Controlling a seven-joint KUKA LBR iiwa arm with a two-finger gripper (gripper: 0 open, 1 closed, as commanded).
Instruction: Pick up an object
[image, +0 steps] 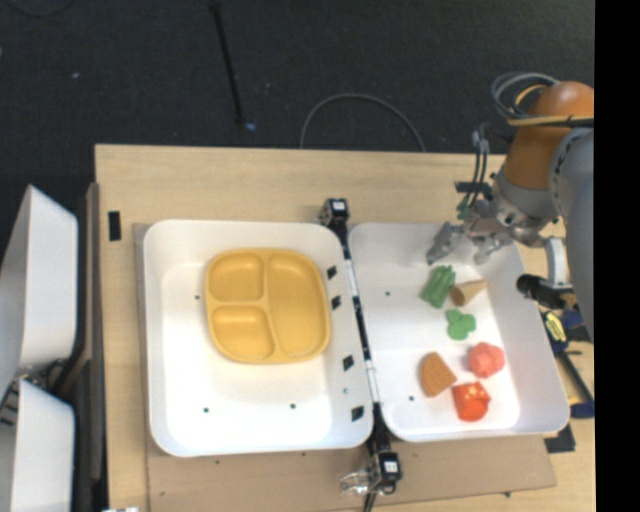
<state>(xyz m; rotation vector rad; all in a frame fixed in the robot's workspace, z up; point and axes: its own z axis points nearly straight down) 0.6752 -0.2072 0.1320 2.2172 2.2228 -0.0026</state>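
pincer (464, 244) spread, pinching nothing, poised over right bin (400, 400) far edge, just above green block (438, 286). yellow tray (267, 305) sits in left bin (170, 400).

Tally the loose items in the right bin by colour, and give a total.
Green: 2, a long green piece and a small green clover-shaped piece
Tan: 1, a cone-shaped piece
Orange: 1, an orange wedge
Pink: 1, a pink lump
Red: 1, a red piece
Total: 6
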